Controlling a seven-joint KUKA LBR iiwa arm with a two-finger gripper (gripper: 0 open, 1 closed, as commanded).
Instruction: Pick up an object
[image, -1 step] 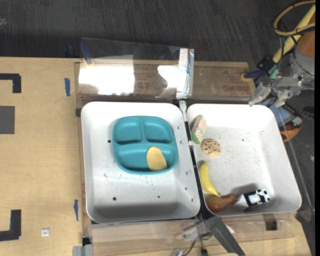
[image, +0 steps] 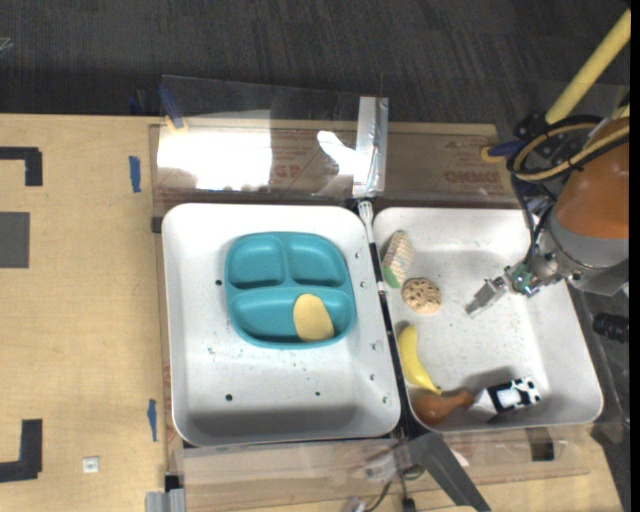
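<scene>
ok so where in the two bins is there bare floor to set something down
Left white bin: bare floor in front of the teal divided plate, toward the near wall. Right white bin: bare in the middle, between the round cookie and the black-and-white toy. Crowded along its left wall, around the yellow banana.

Dark grey carpet (image: 250, 40) lies behind a pale wooden bench (image: 75, 300) — blue tape (image: 134, 173) marks it.

- Round speckled cookie (image: 421, 295) lies flat in the right bin, near its left wall.
- Yellow banana (image: 413, 359) lies lengthwise below it.
- Striped pale piece (image: 397, 258) lies above the cookie.
</scene>
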